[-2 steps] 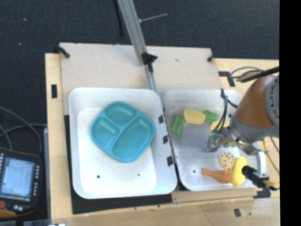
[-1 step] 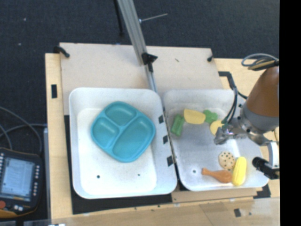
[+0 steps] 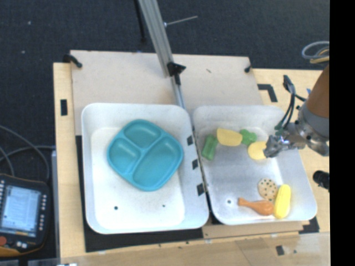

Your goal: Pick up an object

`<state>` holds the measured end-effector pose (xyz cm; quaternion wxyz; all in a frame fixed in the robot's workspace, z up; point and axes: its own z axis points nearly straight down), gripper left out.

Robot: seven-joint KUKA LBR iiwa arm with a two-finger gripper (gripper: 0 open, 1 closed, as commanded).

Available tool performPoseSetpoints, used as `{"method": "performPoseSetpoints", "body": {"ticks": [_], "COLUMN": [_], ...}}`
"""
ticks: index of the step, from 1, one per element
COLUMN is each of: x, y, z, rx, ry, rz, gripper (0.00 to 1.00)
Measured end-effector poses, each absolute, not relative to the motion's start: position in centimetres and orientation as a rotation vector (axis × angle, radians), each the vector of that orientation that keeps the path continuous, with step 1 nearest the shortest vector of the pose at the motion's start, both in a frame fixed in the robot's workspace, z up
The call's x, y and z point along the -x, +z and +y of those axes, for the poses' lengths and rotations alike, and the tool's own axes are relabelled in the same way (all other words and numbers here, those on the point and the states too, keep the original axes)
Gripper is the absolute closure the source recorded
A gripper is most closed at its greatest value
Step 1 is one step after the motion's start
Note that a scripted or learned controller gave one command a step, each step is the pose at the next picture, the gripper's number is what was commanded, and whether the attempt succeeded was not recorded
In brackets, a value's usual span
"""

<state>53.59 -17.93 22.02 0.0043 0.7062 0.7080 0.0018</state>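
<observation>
The right bin point(image 3: 238, 115) holds several toy foods. A yellow lemon-like piece point(image 3: 228, 137) lies by a green piece point(image 3: 248, 136) near the back, with a green block point(image 3: 209, 147) to their left. A small round yellow piece point(image 3: 257, 151) sits just left of my gripper point(image 3: 273, 146), which hangs low at the bin's right side, touching or nearly touching it. Toward the front lie a speckled cookie point(image 3: 267, 188), a yellow corn-like piece point(image 3: 282, 200) and an orange drumstick point(image 3: 256, 205).
A blue divided plate point(image 3: 145, 154) lies in the left bin point(image 3: 94, 204). A metal pole point(image 3: 158, 35) slants up from between the bins at the back. Cables hang near the arm's wrist point(image 3: 288, 107).
</observation>
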Motion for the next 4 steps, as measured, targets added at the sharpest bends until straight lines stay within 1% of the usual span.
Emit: {"method": "performPoseSetpoints", "body": {"ticks": [1, 2, 3, 4], "x": [-53.7, -55.0, -56.9, -57.4], "y": [22.1, 23.4, 22.9, 22.4], "z": [-18.0, -13.3, -8.8, -3.8], "rx": [-2.215, -2.21, -2.213, -2.215], "ry": [0.001, 0.005, 0.003, 0.001], "rz": [2.224, 2.228, 2.228, 2.23], "gripper": [1.0, 1.0, 1.0, 1.0]}}
